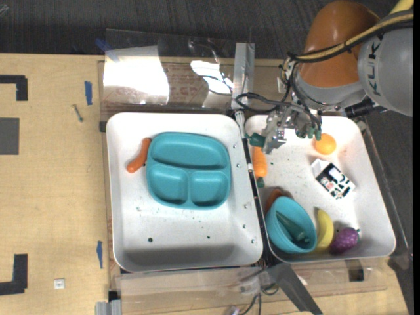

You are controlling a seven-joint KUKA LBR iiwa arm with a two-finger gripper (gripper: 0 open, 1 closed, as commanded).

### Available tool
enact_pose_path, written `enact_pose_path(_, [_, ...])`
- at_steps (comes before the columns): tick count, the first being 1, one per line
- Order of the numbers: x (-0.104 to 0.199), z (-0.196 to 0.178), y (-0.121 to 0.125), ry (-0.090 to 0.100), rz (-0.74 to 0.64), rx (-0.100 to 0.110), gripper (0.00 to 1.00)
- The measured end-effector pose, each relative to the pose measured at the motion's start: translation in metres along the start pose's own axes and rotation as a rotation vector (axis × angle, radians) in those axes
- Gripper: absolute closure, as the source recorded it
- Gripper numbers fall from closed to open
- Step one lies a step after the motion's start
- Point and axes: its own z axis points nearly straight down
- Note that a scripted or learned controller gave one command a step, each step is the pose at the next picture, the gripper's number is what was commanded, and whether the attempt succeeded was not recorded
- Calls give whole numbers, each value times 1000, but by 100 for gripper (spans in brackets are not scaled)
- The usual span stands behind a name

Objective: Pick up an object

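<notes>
Hovering over the right bin [375, 176], the gripper [283, 133] sits near an orange carrot [260, 163] at the bin's left wall; finger state cannot be determined.

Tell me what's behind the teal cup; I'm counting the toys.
A brown thing peeks out behind the teal cup; the cup covers most of it, so I can't identify it.

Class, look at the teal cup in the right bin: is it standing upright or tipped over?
Tipped over. The teal cup lies on its side in the right bin, its open mouth facing sideways so the inside shows, next to the banana.
</notes>
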Motion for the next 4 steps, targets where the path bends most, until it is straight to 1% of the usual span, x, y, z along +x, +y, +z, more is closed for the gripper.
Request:
enact_pose_path(1, [-10, -13, 51, -8, 75, -1, 100])
enact_pose_path(2, [17, -48, 123, -10, 86, -4, 100])
enact_pose_path(3, [14, -40, 152, -7, 45, -1, 100])
enact_pose_path(4, [27, -39, 200, -6, 158, -1, 100])
